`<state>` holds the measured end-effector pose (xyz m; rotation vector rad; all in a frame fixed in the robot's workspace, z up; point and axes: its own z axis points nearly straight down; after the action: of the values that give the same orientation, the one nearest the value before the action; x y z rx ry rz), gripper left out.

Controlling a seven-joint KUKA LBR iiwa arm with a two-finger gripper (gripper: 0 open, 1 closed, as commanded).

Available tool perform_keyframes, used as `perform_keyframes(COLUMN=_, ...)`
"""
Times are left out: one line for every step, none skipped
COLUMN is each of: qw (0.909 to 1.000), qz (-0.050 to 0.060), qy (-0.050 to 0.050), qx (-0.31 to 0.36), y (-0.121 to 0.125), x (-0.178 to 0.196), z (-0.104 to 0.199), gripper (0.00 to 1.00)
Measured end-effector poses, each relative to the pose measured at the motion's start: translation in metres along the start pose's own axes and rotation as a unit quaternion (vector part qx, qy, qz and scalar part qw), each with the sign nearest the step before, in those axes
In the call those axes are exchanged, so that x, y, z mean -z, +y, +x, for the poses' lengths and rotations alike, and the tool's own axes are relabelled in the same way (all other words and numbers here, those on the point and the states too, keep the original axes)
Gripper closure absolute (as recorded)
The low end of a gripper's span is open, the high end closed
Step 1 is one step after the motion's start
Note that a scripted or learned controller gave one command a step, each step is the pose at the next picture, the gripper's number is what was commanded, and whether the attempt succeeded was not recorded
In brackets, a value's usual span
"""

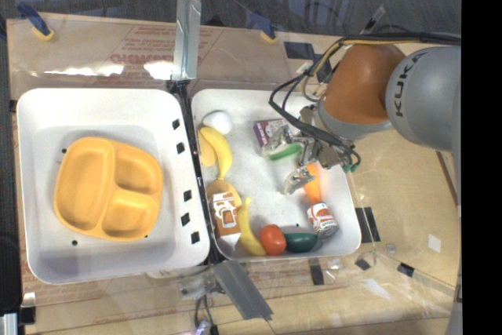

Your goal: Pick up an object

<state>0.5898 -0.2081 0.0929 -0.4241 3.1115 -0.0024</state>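
Gripper (pixel 300 178) lowered into right bin (pixel 345 204), arm (pixel 408 94) reaching from right

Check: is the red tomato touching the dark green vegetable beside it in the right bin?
Touching. The camera view shows the tomato pressed against the green vegetable, no white floor between them.

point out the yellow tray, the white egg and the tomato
yellow tray (pixel 108 187), camera view, on the ridge where its compartments meet
white egg (pixel 218 121), camera view, middle of its shell
tomato (pixel 272 239), camera view, centre of its red skin
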Motion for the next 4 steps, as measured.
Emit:
perform_keyframes(qw=1.0000, qz=0.000, qy=-0.003, qx=0.003, y=0.002, x=0.012, z=-0.003, gripper=1.00)
perform_keyframes(qw=1.0000, qz=0.000, qy=-0.002, qx=0.004, y=0.002, x=0.011, z=-0.003, gripper=0.00)
perform_keyframes(qw=0.9994, qz=0.000, qy=-0.001, qx=0.035, y=0.012, x=0.000, z=-0.013, gripper=0.00)
perform_keyframes(qw=0.9993, qz=0.001, qy=-0.004, qx=0.036, y=0.012, x=0.011, z=-0.015, gripper=1.00)
